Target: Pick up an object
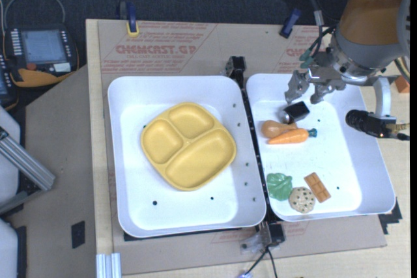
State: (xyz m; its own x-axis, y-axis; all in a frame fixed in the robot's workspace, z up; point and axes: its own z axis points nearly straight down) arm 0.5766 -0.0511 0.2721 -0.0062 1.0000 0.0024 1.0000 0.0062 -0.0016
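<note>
**Camera view: tool poised over the right bin, nothing lifted yet**

Camera view shows us the candidates for picking, all loose on the floor of the right bin [365, 159]. Nearest the tool [307, 89] lies a small black block [296, 111], tilted, just below the fingertips. Touching or nearly touching it below sit a tan rounded piece [270, 128] and an orange carrot [291, 136] with a teal stub at its end. Toward the near edge we see a green leafy piece [279, 185], a speckled cookie [301, 199] and a brown wafer bar [317, 186], grouped close together.

We judge the step to be the approach: the tool hangs above the black block, its 2 fingers spread apart with nothing between them. The next move would call for a straight descent so the fingers straddle the block, then a close. The carrot and tan piece crowd its lower side, so a finger could land on them instead.

The items look like smooth moulded plastic play food, small and light; the rounded ones may roll or slip from a pinch. The block's flat faces should grip better.

The left bin [124, 140] carries a yellow 3-compartment plate [189, 145], glossy and shallow. Both bins rest on a cardboard-covered bench [98, 62].
</note>
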